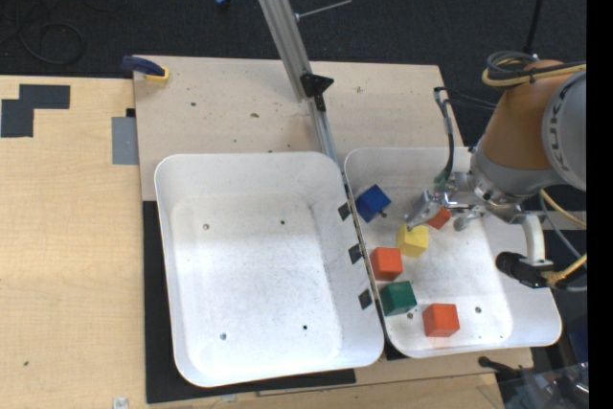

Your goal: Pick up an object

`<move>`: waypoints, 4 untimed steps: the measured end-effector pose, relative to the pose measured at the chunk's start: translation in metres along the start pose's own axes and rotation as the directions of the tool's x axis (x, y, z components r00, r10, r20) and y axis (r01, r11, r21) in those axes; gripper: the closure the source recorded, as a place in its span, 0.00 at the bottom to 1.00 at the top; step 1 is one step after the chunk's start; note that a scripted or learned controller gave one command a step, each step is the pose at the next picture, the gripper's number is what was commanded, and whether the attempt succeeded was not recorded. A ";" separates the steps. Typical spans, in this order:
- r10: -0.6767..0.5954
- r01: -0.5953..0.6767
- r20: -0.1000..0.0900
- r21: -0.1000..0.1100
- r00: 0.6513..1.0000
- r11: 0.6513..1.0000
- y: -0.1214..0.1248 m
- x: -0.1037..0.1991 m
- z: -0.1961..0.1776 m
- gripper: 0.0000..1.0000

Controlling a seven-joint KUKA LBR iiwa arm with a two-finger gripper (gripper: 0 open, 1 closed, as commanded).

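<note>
My gripper [439,208] is low over the right bin [536,326], reaching in from the right. A small red-orange block [441,218] shows right at its tip, partly hidden by the metal. A yellow cube [414,240] lies just below and to the left, nearly touching that block. Also in this bin are a blue cube [373,201] near the left wall, an orange cube [387,262], a green cube [397,298] and another orange cube [441,320] near the front.
The left bin [182,206] adjoins the right one along a shared wall with black clips [354,254]. A slanted aluminium bar [283,24] rises behind the bins. The arm's orange band [522,124] and cables hang over the right bin's far right side.
</note>
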State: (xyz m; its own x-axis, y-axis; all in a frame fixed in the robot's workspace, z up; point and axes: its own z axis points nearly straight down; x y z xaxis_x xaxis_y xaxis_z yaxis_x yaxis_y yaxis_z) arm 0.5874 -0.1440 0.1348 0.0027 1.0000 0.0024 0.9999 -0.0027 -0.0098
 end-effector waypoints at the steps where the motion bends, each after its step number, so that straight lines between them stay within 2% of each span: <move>1: -0.001 0.001 0.007 -0.030 1.000 1.000 0.007 -0.002 0.013 0.00; 2: 0.008 -0.007 0.004 -0.030 1.000 1.000 0.007 -0.003 0.005 1.00; 3: 0.006 -0.006 0.003 -0.011 1.000 1.000 0.006 -0.011 -0.040 1.00; 4: -0.005 0.005 0.003 -0.013 1.000 1.000 0.006 -0.012 -0.093 1.00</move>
State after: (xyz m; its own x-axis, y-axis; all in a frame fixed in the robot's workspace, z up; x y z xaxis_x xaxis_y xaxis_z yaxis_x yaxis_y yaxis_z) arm 0.5943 -0.1563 0.2276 -0.0026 1.0000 -0.0007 1.0000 0.0026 0.0031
